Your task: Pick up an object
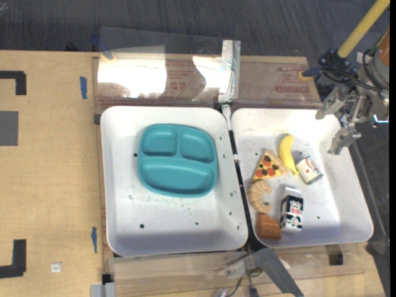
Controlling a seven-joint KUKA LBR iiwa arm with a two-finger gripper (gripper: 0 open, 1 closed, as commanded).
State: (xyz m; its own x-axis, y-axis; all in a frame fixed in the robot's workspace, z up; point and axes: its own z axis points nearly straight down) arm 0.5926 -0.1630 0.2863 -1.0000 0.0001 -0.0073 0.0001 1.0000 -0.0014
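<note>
Your claw (342,140) hangs at the far right corner of the right bin (356,224), over its rim, and you cannot tell whether its fingers are spread or pressed together; nothing shows between them. Above it the arm's metal wrist parts and dark cables run up and off to the right edge, beside a yellow bar (370,16) slanting toward the top corner.

Count six things in that bin. Nearest the claw, one yellow banana (286,153) lies curved, with one small white cup with an orange band (309,169) tipped on its side just beside it. Left of the banana sits one pizza slice (268,165), and below that one pale round cracker (260,193). One black-and-white carton (292,213) lies toward the near side, with one brown waffle-like piece (268,226) just left of it at the bin's near edge.

The left bin (117,221) holds one teal plate with three compartments (177,159), well apart from the claw. There are two bins in all, side by side.
</note>
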